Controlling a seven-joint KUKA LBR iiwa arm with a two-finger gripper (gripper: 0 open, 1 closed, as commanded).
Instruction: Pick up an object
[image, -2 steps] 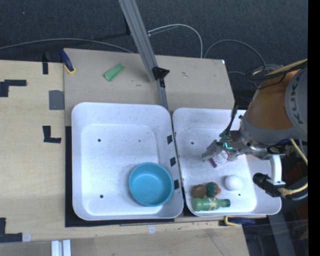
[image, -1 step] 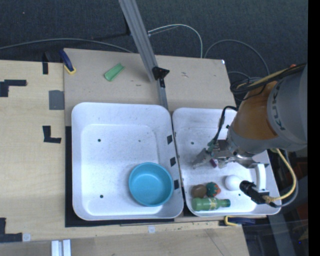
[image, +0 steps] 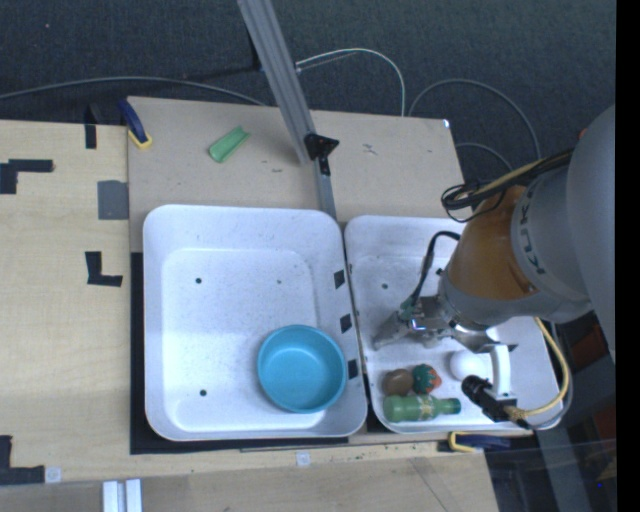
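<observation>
The right bin (image: 365, 250) holds a small cluster along its lower edge: a brown rounded object (image: 399, 381), a green-and-red ball-like toy (image: 426, 377) touching it on the right, and a green bottle (image: 422, 407) lying on its side just below both, close against the bin's lower wall. The gripper (image: 400, 325) hangs above the middle of this bin, just up and left of the cluster, touching none of the three; whether its jaws are apart or together cannot be told. The arm's bulk and its cables cover the bin's right half. The upper left of this bin is bare floor. In the left bin (image: 160, 300) a blue bowl (image: 301, 367) sits at lower right, near the shared wall; the rest is open. On the tabletop (image: 400, 160) above the bins lie a green block (image: 227, 144) and a slanted metal bar (image: 285, 85).
</observation>
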